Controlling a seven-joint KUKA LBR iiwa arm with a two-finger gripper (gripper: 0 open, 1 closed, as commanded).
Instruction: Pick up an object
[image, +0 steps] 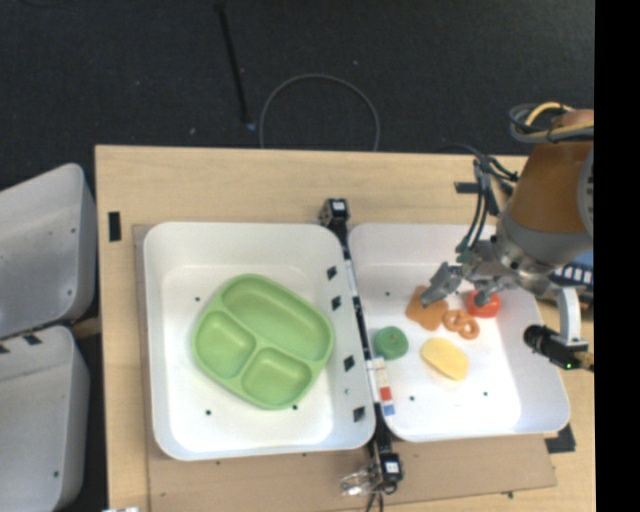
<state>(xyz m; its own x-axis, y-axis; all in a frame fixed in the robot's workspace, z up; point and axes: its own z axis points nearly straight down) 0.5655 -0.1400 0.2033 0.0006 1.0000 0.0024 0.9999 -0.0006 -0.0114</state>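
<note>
Care matters most here, because the small items in the right bin (505, 395) lie close together. An orange-brown piece (427, 316), a pretzel-shaped ring (461, 324) and a red item (484, 303) sit bunched, touching or nearly so, in the bin's upper middle. A yellow oval piece (444, 358) lies just below them and a green round item (390, 343) rests nearer the divider. Judging from this layout, the yellow piece or the green one looks the easier target, since each has bare bin floor around it; going for the cluster risks nudging neighbours or pinching two things at once. A straight descent centred on one item, with the fingers straddling its narrow side, would serve best.

The arm reaches in from the right, its grey wrist and orange band over the bin's upper right part. The gripper (462, 285) hangs low above the cluster, one finger (437, 291) angled toward the orange-brown piece. The fingers appear spread apart, with nothing seen between them. The left bin (160, 400) holds a green divided tray (262, 340), well apart from the gripper. Both bins rest on the wooden counter (120, 180).
</note>
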